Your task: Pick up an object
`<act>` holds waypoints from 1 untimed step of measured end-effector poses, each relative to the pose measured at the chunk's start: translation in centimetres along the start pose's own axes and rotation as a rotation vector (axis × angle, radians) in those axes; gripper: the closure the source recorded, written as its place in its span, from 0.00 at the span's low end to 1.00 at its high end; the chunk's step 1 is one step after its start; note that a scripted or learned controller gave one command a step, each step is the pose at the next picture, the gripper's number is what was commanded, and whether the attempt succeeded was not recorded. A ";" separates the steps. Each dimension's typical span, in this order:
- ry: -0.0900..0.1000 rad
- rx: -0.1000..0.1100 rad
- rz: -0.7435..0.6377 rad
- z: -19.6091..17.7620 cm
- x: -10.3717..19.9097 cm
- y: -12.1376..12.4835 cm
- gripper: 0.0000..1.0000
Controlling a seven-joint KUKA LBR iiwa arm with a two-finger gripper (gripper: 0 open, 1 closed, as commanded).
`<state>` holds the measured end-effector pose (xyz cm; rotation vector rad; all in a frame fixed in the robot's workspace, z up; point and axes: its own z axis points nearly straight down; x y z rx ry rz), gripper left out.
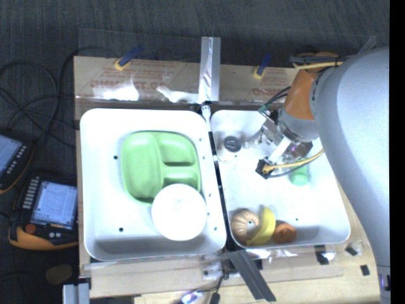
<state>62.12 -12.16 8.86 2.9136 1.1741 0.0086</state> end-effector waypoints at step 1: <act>-0.002 0.001 0.104 -0.1 -1.9 0.9 0.00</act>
